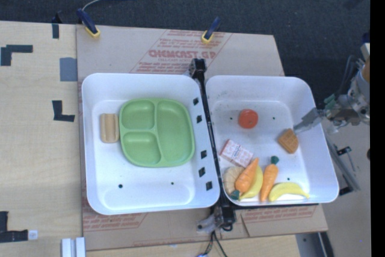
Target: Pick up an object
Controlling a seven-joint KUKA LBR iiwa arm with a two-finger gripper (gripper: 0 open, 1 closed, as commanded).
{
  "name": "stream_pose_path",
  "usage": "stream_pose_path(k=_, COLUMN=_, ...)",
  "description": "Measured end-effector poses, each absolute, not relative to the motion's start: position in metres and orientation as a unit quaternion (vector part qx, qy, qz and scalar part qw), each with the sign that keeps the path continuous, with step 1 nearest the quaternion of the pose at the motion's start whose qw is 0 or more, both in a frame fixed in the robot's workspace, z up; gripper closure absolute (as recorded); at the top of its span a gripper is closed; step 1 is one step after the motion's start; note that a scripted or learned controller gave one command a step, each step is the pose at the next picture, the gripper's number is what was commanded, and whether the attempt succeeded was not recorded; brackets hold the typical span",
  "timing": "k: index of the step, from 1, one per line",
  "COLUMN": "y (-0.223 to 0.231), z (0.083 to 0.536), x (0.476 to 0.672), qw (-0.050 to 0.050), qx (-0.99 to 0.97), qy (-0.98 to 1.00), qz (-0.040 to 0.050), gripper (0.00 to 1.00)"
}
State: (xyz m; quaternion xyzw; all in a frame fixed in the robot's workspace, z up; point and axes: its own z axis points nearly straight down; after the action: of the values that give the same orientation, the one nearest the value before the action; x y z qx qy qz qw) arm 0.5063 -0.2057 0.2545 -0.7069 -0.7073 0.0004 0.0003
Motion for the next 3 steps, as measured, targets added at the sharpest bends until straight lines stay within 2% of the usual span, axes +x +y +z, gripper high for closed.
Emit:
stream_pose_path(k=1, y=-0.120, z=0.131, x=0.535, qw=0.002, qx=-0.706, qy=-0.708, qz=0.0009, gripper=0.00)
stream_pose_path(k=2, y=-0.111, z=0.087, x=0.633, qw=-0.003, qx=-0.706, qy=-0.708, qz=-0.0017, gripper=0.00)
stream_pose_path(k=3, y=-0.111, z=0.097, x=0.633, qw=-0.003, qx=-0.706, qy=-0.708, qz=-0.0013, gripper=1.00)
